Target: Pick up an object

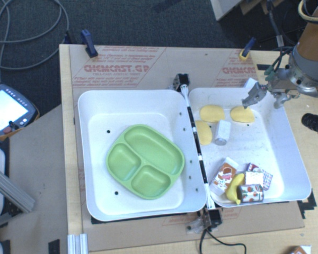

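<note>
So the left bin (95, 115) has a green divided plate (144, 161) sitting in the middle. Right bin (291, 142) has three yellow lumps: one (204, 132) by the divider, one (212, 112) just beyond it, one (243, 115) further right, with a small grey can (221, 133) between them. Near edge has a banana (234, 188) lying among small cartons (253, 184). Gripper (253, 97) hangs just above the rightmost lump, maybe touching; nothing is visibly held, and whether it's spread or closed, I honestly can't tell.
</note>
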You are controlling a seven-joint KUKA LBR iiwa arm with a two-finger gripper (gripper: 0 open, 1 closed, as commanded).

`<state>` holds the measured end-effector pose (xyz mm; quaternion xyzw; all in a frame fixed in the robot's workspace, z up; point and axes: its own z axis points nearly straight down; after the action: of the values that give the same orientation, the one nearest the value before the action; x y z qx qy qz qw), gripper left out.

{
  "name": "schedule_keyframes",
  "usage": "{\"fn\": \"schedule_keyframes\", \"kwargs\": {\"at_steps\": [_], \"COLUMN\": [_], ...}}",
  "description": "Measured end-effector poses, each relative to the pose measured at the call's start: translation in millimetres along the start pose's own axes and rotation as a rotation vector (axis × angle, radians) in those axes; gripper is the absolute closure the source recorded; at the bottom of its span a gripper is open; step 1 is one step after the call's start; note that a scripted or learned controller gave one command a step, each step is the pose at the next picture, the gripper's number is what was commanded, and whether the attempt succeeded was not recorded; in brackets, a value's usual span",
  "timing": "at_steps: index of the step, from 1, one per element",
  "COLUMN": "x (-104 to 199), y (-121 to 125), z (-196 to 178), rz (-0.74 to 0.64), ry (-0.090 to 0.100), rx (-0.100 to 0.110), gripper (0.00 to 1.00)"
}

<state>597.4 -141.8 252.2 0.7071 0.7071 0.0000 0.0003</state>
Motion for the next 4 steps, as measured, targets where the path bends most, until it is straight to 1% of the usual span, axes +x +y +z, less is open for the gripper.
{"fn": "schedule_keyframes", "kwargs": {"at_steps": [1, 2, 3, 4], "x": [-16.8, -35.3, -35.2, 2.1], "y": [47.0, 68.8, 70.2, 27.0], "z": [92.6, 167.3, 155.6, 136.9], "rz": [-0.001, -0.001, -0.002, -0.001], "ry": [0.001, -0.001, -0.003, 0.001], "rx": [0.002, 0.0, -0.004, 0.002], "gripper": [0.0, 0.0, 1.0, 1.0]}}
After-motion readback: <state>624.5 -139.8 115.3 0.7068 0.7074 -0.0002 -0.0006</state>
